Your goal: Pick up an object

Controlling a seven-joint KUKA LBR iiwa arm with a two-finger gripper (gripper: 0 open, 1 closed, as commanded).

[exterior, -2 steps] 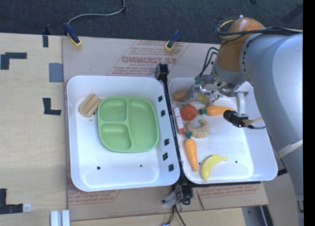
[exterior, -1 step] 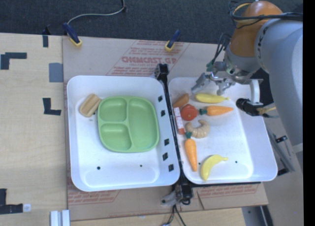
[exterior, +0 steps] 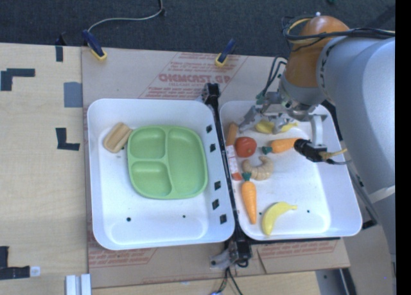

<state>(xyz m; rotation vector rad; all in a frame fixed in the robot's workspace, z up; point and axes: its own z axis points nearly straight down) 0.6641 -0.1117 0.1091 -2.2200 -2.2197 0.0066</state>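
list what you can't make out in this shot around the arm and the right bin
- Gripper, camera view: too small and cluttered to tell open or shut.
- Yellow item beneath it: partly covered by the gripper, so unidentifiable.
- Right bin: its far right corner hidden by the arm.

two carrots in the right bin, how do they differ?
The carrot near the bin's front lies roughly lengthwise, green top toward the back and tip toward the front; the carrot further back lies crosswise, beside the gripper. The front carrot lies next to the banana; the back one lies near the tomato. Both are orange toy carrots lying flat in the right bin.
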